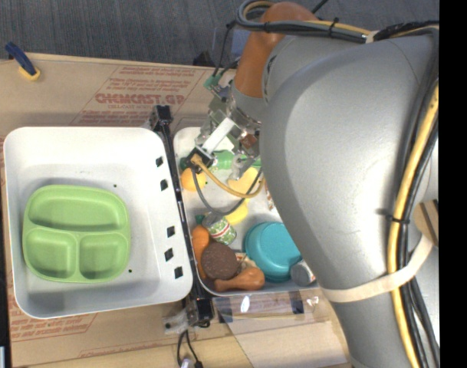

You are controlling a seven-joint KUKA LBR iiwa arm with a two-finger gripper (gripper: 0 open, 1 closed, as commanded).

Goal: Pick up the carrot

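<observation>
The carrot [200, 242] is a short orange piece lying in the right bin [185, 138], against its left wall near the front. A round brown disc [218, 261] touches it on the right. My gripper [231, 153] hangs over the back half of the same bin, well behind the carrot and apart from it. It is low among a green item [224, 160] and yellow items [189, 179]. The large grey arm covers most of the bin's right side.
Around the carrot sit a teal bowl [268, 249], a tan-orange food piece [241, 280] and a small green-white item [218, 228]. The left bin [34, 148] holds a green divided plate [76, 232]. A black divider with clips [172, 205] separates the bins.
</observation>
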